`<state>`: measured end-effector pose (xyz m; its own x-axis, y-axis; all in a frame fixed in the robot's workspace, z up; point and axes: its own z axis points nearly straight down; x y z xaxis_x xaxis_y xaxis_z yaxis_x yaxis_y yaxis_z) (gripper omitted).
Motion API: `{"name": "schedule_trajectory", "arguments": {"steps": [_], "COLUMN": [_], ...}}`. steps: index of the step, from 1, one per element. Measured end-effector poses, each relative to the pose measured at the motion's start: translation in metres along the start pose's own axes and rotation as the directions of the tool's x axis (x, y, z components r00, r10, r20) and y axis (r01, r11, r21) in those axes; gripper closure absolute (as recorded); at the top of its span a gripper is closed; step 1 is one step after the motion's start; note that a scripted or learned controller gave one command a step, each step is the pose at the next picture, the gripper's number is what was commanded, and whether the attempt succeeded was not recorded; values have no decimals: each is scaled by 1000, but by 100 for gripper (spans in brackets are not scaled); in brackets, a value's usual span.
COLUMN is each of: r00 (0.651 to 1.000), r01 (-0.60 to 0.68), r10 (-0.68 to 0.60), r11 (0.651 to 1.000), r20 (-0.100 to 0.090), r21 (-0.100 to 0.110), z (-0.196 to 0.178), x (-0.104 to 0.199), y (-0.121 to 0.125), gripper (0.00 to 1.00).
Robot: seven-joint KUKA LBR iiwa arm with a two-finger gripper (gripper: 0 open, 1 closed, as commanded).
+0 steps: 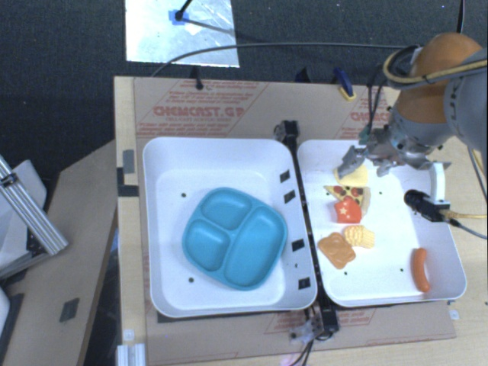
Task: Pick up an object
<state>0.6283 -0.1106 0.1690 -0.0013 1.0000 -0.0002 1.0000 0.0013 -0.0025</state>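
Holding toy food [347, 231], the right bin [446, 280] (left bin [164, 204]: blue tray [235, 237]).

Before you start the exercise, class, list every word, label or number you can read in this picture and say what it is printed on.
"CHEMCAST GP": red print on the brown protective sheet behind the left bin; the letters are faint.
The red print repeats behind the right bin, at about, too cut off and blurred to read.
More red print on the sheet's front edge: too small to read.
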Motion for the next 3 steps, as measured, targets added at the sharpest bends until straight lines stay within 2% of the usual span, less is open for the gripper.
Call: {"name": "schedule_trajectory", "arguments": {"steps": [1, 2, 3], "r00": [1000, 1000, 1000], "r01": [0, 1, 3], "r10": [0, -1, -3], "r11": [1000, 1000, 1000], "r20": [0, 1, 1], "r21": [0, -7, -9], "z": [62, 47, -2], "x": [-2, -2, -3], "y": [2, 4, 15], "gripper": [0, 100, 100]}}
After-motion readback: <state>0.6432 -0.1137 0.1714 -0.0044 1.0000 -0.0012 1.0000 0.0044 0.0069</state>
